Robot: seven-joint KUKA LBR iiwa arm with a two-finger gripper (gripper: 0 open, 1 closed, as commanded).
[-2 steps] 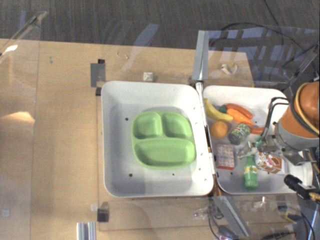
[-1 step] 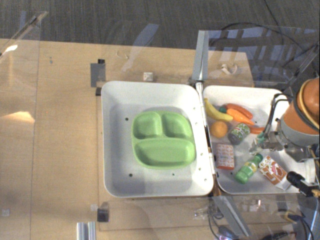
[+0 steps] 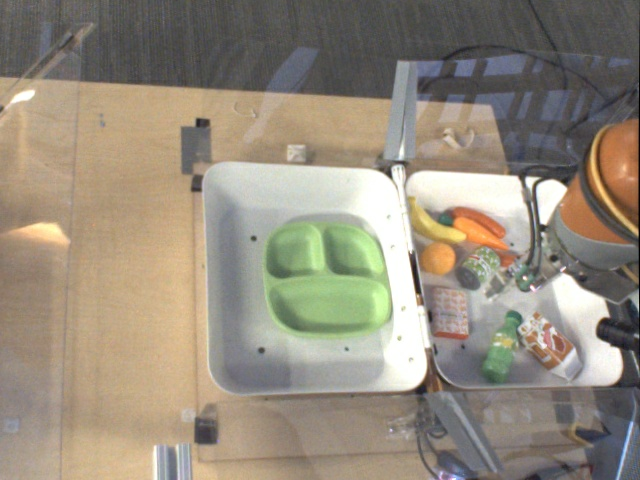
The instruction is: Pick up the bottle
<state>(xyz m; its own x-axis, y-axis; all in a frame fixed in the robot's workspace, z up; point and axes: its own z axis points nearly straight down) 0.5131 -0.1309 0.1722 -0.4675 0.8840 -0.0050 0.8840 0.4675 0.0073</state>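
The bottle (image 3: 500, 346) is small and green with a green cap, and it lies near the front of the right bin (image 3: 600, 373). The arm comes in from the right, and my gripper (image 3: 524, 274) hangs over the middle of that bin, beyond the bottle and a little to its right. It sits close beside a tipped can (image 3: 481, 266) and stands apart from the bottle. I see nothing held in it.
The right bin also holds a banana (image 3: 432, 223), a carrot (image 3: 480, 225), an orange (image 3: 438, 258), a flat snack packet (image 3: 450, 312) and a juice carton (image 3: 549, 344) just right of the bottle. A green divided plate (image 3: 326, 278) lies in the left bin (image 3: 230, 268).
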